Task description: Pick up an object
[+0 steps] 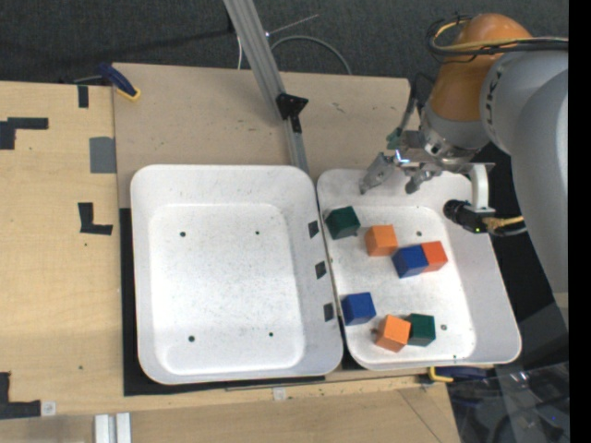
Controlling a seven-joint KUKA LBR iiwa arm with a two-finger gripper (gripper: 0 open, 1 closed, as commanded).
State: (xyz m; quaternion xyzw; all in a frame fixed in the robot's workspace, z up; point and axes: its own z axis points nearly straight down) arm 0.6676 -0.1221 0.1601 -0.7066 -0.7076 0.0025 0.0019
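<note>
The gripper (395, 181) hangs over the right bin (480, 326) at its twelve o'clock rim, fingers spread apart around nothing. Coloured blocks lie below, the nearest a dark green block (343, 221) at seven o'clock.

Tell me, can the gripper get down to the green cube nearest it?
Probably yes. The gripper hangs open over the right bin's far edge, and that green cube sits apart from the other blocks with nothing over it.

Grey arm (536, 127), orange band (471, 63), thin yellow cable, metallic gripper (394, 181).
</note>
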